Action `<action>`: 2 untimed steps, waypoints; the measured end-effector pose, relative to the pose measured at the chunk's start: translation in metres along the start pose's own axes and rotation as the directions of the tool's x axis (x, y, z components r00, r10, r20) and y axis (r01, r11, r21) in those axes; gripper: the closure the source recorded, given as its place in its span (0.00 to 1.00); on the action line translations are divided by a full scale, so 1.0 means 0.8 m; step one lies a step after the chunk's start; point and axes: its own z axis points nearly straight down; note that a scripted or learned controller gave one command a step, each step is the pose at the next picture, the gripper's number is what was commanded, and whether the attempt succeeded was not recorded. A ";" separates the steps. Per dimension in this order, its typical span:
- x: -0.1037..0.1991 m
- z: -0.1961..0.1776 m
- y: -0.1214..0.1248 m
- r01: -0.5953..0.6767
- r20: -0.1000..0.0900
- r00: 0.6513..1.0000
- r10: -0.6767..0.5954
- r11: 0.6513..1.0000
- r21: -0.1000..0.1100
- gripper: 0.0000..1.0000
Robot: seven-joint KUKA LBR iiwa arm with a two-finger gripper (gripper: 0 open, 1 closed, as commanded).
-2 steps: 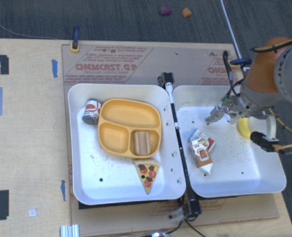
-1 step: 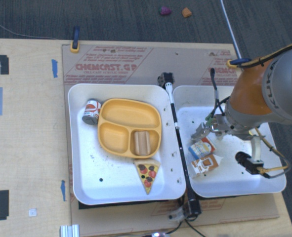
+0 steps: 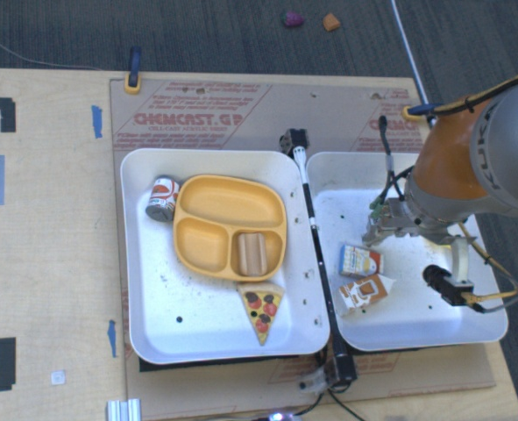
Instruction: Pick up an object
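Pincer (image 3: 383, 227) low in right bin (image 3: 416, 327), just above-right of small carton (image 3: 360, 260); finger state cannot be told. Second carton (image 3: 364, 292) just below the first.

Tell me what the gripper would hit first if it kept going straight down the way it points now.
Most likely the small orange-and-white carton in the right white bin: the gripper hangs just above and beside its upper edge. Depth is unclear from this slanted view, so it could instead land on bare bin floor next to it.

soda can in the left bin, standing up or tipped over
Tipped over. The soda can lies on its side on the left bin floor, its round end facing the camera, against the yellow tray.
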 end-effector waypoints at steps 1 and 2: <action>0.000 0.000 0.000 0.000 0.000 1.000 0.000 1.000 0.000 0.00; -0.015 0.013 -0.098 0.004 -0.007 1.000 -0.004 1.000 0.002 0.00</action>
